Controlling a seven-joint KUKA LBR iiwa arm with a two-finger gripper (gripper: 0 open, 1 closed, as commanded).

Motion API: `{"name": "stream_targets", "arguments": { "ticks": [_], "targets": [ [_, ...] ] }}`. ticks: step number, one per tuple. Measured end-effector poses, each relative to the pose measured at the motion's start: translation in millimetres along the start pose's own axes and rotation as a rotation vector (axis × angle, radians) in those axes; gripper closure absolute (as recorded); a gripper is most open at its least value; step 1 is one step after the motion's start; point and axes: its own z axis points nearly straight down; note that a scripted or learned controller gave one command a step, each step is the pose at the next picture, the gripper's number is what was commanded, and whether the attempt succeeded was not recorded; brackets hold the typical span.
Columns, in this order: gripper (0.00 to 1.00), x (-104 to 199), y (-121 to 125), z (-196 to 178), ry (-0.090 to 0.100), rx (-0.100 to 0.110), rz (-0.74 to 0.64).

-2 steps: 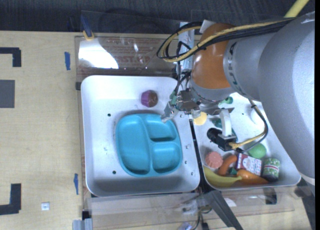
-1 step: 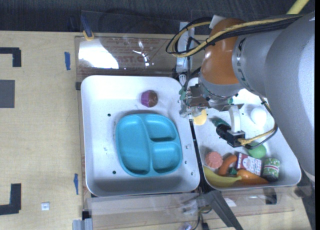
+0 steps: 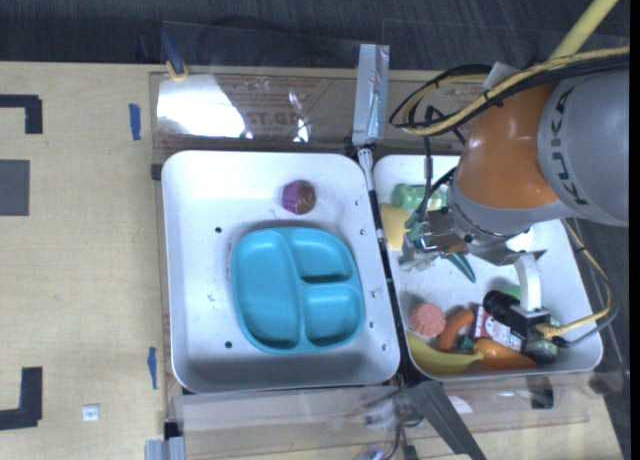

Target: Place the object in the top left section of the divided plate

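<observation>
With the gripper [image 3: 432,240] low in the right bin [image 3: 575,278] and its jaw state impossible to tell, picking looks underway; next comes a carry toward nine o'clock to the divided plate [image 3: 297,288].

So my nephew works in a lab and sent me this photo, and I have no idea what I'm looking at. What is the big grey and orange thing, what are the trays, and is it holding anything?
This is one camera fixed above a workbench, looking down at a slant. The grey and orange thing is a robot arm reaching in from the right. Its end effector, the part that grasps, hangs low over the right bin, and the arm hides it too much to tell whether it holds anything.

On the bench sit two shallow white bins side by side. The left bin holds a blue divided plate with three sections, all bare, and a small purple object lying just beyond the plate. The right bin has a heap of toy food: a banana, a carrot, a pink round slice, something green and more.
</observation>
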Motion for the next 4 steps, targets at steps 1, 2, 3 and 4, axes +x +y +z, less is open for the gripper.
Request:
{"name": "stream_targets", "arguments": {
  "ticks": [1,2,3,4],
  "targets": [
    [1.0,-14,130,-89,-0.001,-0.005,0.06],
    [1.0,-30,76,3,0.001,0.007,-0.012],
    [1.0,-18,105,-1,-0.001,-0.002,-0.052],
    [1.0,-37,34,1,0.001,0.003,0.133]
  ]
}}
